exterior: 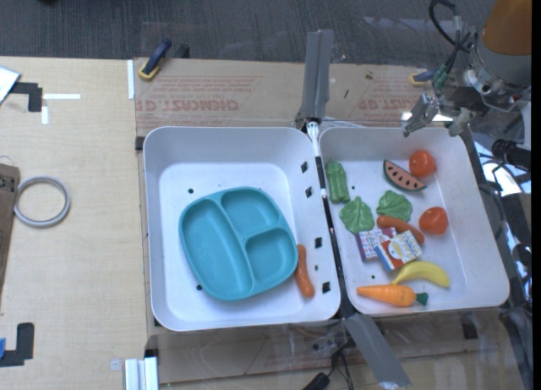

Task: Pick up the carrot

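Note:
The carrot [389, 295], orange with a green stub at its right end, lies near the front wall of the right bin [483, 236], just below a yellow banana [423, 274]. My gripper [438, 118] hangs over the far right corner of that bin, well behind the carrot. Its fingers are spread open with nothing between them.
Around the carrot in the right bin lie two red tomatoes [433, 220], a watermelon slice [403, 174], green leaves [394, 205], a green pickle [337, 182] and small boxes [400, 248]. The left bin [161, 211] holds a teal divided plate [239, 243] and an orange sausage [303, 271].

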`<state>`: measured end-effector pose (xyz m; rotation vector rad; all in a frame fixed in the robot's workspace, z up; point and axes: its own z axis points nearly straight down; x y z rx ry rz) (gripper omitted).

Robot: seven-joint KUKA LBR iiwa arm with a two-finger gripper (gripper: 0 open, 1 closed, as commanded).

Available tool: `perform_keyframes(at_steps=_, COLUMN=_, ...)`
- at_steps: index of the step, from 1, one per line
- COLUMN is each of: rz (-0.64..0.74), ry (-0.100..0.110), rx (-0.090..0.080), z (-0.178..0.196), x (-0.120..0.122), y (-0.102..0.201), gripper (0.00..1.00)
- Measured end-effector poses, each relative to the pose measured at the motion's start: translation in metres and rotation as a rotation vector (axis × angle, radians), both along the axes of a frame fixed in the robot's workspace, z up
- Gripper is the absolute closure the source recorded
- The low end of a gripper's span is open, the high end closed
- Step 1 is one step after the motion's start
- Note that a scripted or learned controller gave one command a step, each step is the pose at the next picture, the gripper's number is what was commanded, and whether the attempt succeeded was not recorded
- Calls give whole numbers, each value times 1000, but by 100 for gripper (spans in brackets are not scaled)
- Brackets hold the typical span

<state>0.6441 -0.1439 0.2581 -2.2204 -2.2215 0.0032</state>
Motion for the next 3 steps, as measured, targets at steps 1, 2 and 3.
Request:
perform_keyframes(at_steps=1, rz=2, ry=0, rx=-2, z=9, x=0, y=-1, gripper=100)
perform_keyframes(at_steps=2, rz=-34, ry=1, rx=0, z=-128, x=14, y=22, gripper=100)
perform_keyframes(at_steps=3, rz=-76, ry=-4, rx=-2, z=-70, x=15, y=-76, gripper=100)
